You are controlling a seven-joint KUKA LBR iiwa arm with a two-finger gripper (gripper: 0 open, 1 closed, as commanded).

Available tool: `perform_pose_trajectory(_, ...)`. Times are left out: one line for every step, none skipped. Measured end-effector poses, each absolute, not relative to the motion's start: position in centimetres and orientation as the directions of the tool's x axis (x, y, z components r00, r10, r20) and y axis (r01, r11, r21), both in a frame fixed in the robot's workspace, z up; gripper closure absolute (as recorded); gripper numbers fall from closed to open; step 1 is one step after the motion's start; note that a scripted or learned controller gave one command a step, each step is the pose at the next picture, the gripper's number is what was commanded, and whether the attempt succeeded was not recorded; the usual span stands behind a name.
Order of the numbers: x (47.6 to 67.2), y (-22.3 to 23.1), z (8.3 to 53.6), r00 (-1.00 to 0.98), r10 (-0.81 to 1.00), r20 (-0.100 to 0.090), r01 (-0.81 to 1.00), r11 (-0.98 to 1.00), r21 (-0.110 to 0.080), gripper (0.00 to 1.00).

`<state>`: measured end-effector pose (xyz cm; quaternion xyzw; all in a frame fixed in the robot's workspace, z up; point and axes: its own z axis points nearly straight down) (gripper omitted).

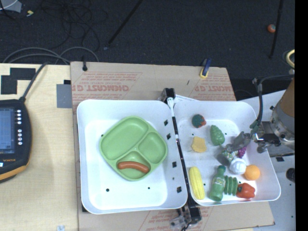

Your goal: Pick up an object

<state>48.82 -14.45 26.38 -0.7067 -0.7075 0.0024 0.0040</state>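
Hovering low over the right bin (262, 129), the gripper (231, 154) is reaching among light, rigid toy foods; grip state unclear. The white garlic (237, 166) looks slippery; take it across its middle.

1. The arm (288, 112) is cut off at the right edge.
2. The gripper (231, 150) is seen as a grey blur; its finger state cannot be told.
3. The handheld controller (12, 136) is cropped by the left edge.
4. A purple item (241, 151) is partly hidden beneath the gripper.

Green plate (126, 141) with sausage (133, 166), pincer (230, 151) over toys
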Motion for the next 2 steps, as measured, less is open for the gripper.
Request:
perform_pose_trajectory(48.9, -14.5, 27.0, -0.002, 1.0, 0.004, 1.0, 0.002, -0.017, 1.0)
perform_pose_trajectory(47.1, -15.4, 11.1, 0.0, 1.0, 0.007, 1.0, 0.0, -0.022, 1.0)
